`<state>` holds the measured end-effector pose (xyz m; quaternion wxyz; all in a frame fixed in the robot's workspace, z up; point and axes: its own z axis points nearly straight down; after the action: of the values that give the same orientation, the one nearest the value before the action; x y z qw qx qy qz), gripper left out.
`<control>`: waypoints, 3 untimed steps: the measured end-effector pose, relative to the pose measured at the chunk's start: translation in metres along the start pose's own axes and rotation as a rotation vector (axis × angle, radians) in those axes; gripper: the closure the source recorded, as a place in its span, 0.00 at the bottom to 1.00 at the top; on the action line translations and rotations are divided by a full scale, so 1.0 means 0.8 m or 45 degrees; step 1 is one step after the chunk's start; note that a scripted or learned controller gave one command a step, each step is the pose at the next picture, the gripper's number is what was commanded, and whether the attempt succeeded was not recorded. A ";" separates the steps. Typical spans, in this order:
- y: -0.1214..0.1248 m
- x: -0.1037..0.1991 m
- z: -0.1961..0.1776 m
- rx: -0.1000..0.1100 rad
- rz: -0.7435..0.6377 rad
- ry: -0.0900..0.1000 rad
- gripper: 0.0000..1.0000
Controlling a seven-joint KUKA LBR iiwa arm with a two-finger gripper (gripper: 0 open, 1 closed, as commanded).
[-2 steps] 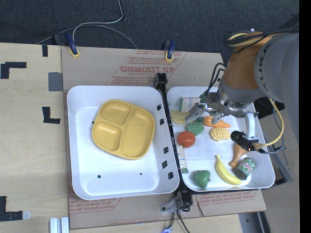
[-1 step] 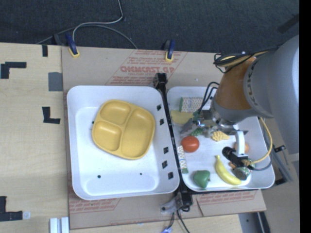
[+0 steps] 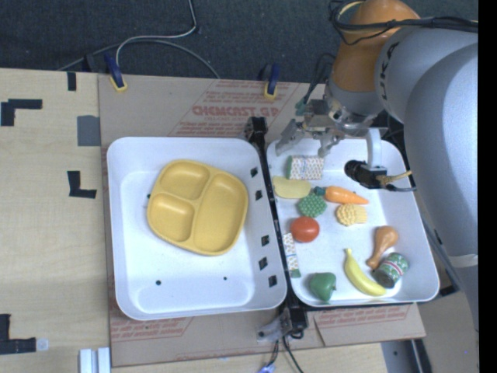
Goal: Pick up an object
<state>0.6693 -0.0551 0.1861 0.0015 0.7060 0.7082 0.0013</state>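
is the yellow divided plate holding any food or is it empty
Empty. The yellow plate lies flat in the left bin, its three compartments bare; the toy foods, like the banana, are all in the right bin.

Fixed above the tabletop (image 3: 46,208), looking down at a slant. Far enough back to take in both white bins whole: left bin (image 3: 124,286) and right bin (image 3: 411,208) side by side at centre. Far edge of the tabletop toward the top, near edge toward the bottom. Arm (image 3: 435,92) entering from the right, large and close to the lens.
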 end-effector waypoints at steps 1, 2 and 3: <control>-0.070 -0.066 0.004 0.007 0.005 -0.003 0.00; -0.070 -0.153 0.051 0.009 0.005 -0.003 0.00; -0.076 -0.155 0.123 -0.004 0.003 -0.007 0.00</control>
<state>0.6094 -0.1794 0.0874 0.0044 0.7069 0.7073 0.0004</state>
